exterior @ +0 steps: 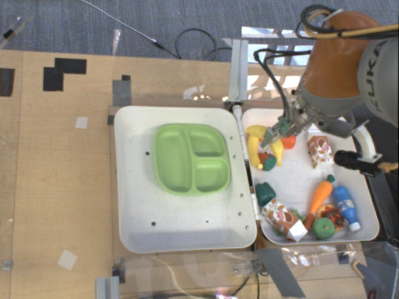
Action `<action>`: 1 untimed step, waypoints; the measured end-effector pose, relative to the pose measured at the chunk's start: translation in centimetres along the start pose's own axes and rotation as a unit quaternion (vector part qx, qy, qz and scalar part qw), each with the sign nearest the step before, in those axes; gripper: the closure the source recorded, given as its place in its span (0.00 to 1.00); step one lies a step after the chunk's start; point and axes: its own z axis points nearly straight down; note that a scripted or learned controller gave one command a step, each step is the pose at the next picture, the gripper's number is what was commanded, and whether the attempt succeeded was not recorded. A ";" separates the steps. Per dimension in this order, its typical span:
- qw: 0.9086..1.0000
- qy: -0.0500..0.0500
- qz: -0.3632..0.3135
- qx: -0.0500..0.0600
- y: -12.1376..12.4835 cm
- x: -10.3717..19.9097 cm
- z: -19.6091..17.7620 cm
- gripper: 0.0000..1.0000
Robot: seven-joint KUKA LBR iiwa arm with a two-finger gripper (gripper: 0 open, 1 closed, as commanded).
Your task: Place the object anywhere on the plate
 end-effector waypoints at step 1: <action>0.999 0.001 -0.048 -0.002 6.9 4.7 -3.7 1.00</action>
